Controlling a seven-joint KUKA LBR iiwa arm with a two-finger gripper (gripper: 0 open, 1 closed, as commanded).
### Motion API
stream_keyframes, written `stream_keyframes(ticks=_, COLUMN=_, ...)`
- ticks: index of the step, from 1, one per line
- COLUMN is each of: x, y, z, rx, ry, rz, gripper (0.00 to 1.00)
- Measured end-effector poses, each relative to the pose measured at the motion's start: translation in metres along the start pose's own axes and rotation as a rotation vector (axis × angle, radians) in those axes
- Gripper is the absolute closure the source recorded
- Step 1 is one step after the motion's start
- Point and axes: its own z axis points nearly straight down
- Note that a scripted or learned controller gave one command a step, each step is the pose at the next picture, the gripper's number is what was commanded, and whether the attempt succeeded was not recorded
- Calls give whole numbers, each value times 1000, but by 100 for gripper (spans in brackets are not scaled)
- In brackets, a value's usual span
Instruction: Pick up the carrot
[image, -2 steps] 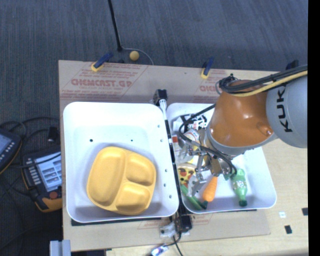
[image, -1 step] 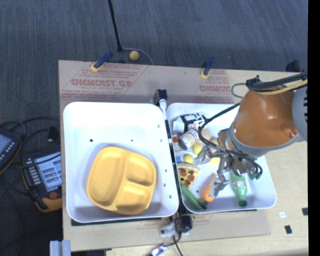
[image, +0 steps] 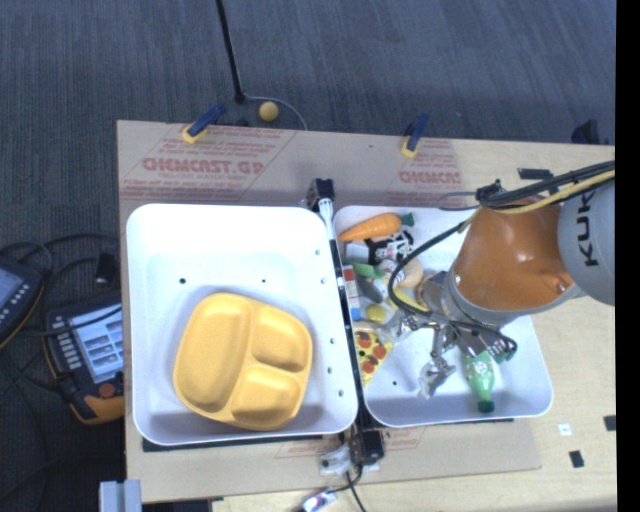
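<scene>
The carrot (image: 370, 226) is orange with a green top and lies at the far left corner of the right bin (image: 520, 405), among other small toys. My gripper (image: 436, 378) hangs low over the near middle of that bin, well in front of the carrot and to its right. Its metal fingers (image: 430, 381) point down towards the bin floor, slightly apart, with nothing between them.
A yellow divided tray (image: 245, 358) fills the middle of the left bin (image: 160, 240). A green bottle (image: 482, 375) lies just right of my gripper. Small toys (image: 372, 275) and a pizza slice (image: 371, 350) crowd the right bin's left side. Cables loop above the wrist.
</scene>
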Motion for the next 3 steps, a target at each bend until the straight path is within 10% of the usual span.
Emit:
stream_keyframes(ticks=1, x=-3, y=0, z=-10, rx=4, ry=-10, rz=5, gripper=100)
stream_keyframes(ticks=2, x=-18, y=-8, z=-76, rx=-2, ry=8, rz=603, gripper=100)
stream_keyframes(ticks=3, x=17, y=11, z=-178, rx=-2, ry=4, rz=276, gripper=100)
